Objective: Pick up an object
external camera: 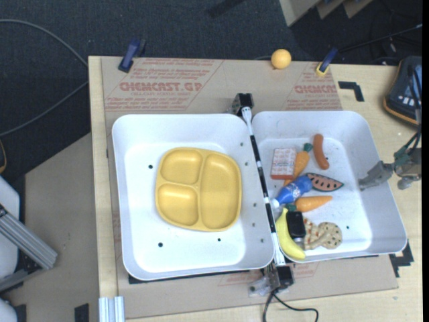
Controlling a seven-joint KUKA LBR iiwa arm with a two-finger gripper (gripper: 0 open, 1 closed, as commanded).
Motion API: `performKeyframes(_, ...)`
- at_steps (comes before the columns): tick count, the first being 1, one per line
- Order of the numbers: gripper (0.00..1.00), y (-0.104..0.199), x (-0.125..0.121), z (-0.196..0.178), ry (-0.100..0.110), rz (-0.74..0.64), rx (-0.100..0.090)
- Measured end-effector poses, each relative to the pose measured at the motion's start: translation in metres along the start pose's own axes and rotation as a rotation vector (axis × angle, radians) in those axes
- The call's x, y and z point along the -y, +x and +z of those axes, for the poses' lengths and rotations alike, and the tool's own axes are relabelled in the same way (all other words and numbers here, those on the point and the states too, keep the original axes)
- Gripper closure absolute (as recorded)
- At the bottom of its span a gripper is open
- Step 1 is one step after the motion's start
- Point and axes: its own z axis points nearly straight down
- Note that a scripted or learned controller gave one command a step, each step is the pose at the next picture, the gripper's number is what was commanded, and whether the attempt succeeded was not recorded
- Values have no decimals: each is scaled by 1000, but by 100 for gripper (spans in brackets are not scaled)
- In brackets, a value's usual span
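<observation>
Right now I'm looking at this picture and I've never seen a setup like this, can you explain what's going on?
One camera looks down at a slant on a bench with two shallow white bins. The left bin holds a yellow divided plate. The right bin holds toy food: a banana, two carrots, a sausage, a watermelon slice, a blue bottle, a cracker-like piece and a small pack. The grey part entering from the right is the robot arm's gripper, hovering at that bin's right edge. Nothing is seen between its fingers. An orange ball sits on the bench beyond the bins.
</observation>
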Motion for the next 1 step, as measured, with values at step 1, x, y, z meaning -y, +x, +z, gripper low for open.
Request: performKeyframes(1, 0, 20, -88, 80, 0, -1, 0)
